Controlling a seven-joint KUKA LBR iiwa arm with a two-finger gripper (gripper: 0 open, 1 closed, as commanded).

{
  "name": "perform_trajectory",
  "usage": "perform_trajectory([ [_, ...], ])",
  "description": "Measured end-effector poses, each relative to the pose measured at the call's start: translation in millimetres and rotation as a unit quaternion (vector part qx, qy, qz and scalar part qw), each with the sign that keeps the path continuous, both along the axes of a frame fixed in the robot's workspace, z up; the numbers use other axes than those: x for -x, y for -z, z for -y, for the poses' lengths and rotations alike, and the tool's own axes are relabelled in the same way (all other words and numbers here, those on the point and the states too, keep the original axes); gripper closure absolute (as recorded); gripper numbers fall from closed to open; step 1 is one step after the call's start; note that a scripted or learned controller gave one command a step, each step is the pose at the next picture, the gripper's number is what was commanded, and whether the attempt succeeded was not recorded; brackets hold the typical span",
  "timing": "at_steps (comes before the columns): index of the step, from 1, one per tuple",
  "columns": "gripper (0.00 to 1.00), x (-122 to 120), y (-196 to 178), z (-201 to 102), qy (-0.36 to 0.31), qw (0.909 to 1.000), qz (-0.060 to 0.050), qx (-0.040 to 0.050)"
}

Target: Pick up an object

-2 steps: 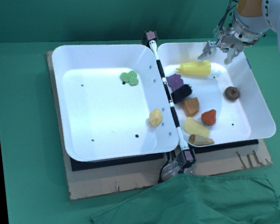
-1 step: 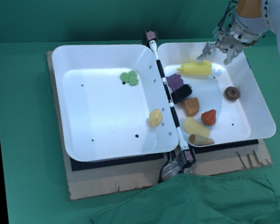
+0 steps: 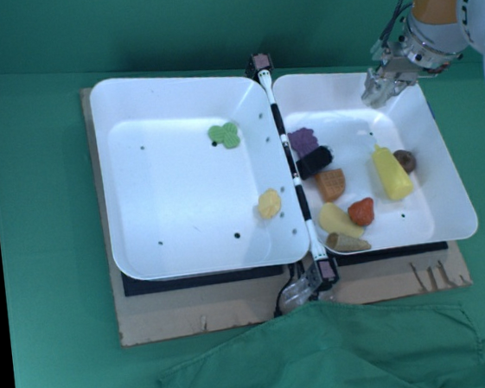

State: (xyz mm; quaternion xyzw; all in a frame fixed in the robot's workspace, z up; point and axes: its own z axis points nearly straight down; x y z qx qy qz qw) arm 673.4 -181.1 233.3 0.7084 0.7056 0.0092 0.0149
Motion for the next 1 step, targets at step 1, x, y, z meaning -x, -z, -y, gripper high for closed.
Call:
perform_trajectory([
  [1, 1.0, -8.2, -57.9, -7.1, -0.001, 0.9999, -0.011, -0.0022],
])
